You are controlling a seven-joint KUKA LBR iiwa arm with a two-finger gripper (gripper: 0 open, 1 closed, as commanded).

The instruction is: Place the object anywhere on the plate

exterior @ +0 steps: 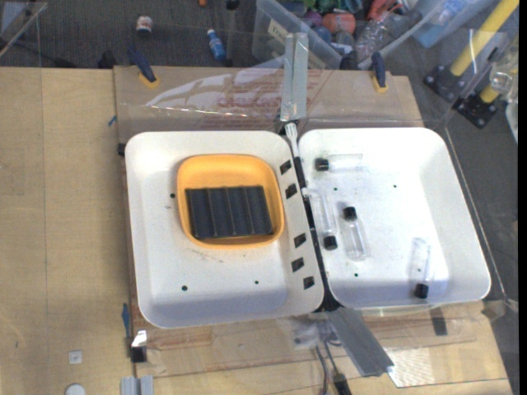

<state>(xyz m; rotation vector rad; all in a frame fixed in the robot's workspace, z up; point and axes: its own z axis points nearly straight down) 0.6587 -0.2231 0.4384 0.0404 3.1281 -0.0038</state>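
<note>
while the gripper's state cannot be told from this view, four small clear plastic vials with black caps are lying in the right shallow white bin (395,159), all well apart from the plate. one vial (339,162) is lying crosswise near the far wall, another (353,230) is lying near the middle with its cap pointing away, a third (419,268) is resting near the front right corner, and a fourth (323,219) is lying along the divider between the bins. in the left shallow white bin (165,290), a rounded square orange plate (230,164) is sitting toward the far side, and a dark grey ribbed rectangular block (229,212) is lying flat on it. small black tabs (296,216) are lining the left bin's inner wall. beyond the bins, a clear plastic tub of colourful toys (346,11) is standing past the light wooden bench (58,220).
</note>
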